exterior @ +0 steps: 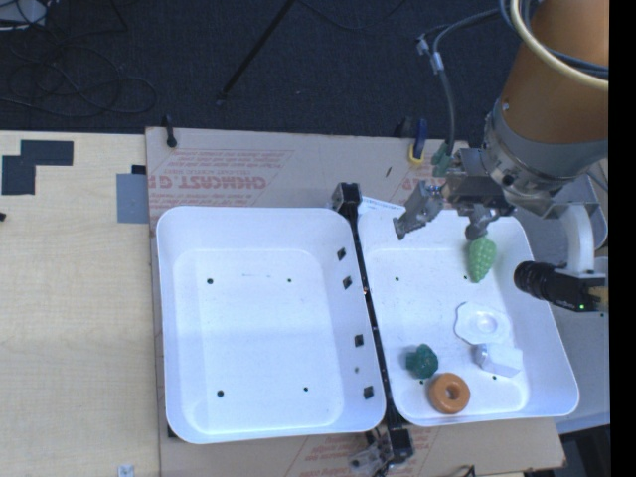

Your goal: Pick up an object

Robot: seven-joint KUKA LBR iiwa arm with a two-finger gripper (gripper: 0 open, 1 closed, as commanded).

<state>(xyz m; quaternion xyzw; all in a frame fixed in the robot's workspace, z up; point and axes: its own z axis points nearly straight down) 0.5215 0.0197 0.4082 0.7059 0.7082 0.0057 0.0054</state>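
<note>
Nearest me in the right bin [556,396], I see an orange ring [449,394], a dark green lump [421,360] and a white blister pack [487,336]. Farther back, a light green textured piece [481,258] hangs from one finger of my gripper [447,210]; the fingers [412,217] are spread wide, clamping nothing. I judge it merely snagged, so any lift could drop it.

We note a light wooden bench [70,296] carrying a brown cardboard sheet [248,172] with printed red lettering. On the cardboard sit two shallow white bins side by side, touching along their inner edges: the left bin [179,232] and the right bin [556,386]. Dark patches [40,162] mark the bench at far left.
</note>
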